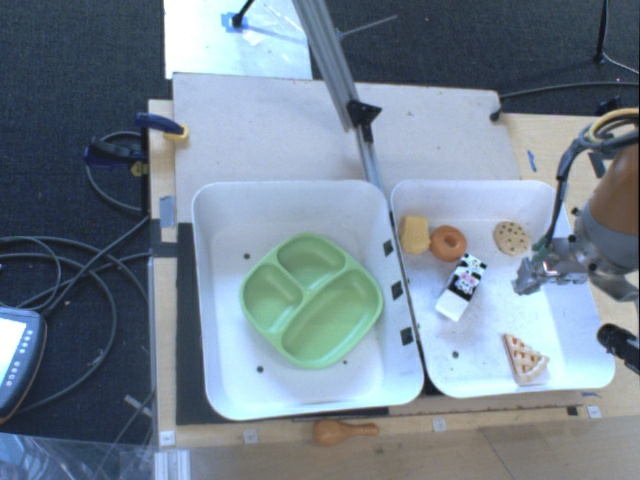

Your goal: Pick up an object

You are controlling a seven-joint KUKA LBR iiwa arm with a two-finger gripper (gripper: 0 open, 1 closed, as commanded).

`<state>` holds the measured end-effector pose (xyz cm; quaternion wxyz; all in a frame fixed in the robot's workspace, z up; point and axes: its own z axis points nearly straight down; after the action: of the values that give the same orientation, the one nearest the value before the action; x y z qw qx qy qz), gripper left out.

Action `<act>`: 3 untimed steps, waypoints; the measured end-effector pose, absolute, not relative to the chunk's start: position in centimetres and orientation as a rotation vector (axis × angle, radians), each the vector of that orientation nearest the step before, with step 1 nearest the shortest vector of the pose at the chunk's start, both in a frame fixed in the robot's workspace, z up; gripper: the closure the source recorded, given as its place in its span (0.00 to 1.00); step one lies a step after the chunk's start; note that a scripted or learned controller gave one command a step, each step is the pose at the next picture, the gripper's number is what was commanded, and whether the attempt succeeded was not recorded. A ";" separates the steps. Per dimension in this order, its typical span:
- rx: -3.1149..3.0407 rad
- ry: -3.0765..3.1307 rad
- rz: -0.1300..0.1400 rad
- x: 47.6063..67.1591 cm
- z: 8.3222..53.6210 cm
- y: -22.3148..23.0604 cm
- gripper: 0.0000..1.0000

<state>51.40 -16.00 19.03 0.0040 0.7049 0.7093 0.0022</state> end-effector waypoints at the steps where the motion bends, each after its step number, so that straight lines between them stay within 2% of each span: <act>1: 2.208 2.222 0.008 51.3 25.5 -16.2 1.00; 2: 2.209 2.224 0.006 51.5 30.2 -16.3 1.00; 3: 2.209 2.231 0.005 52.8 30.3 -11.5 1.00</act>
<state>52.78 -11.47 30.27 0.0010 0.7035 0.7107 0.0014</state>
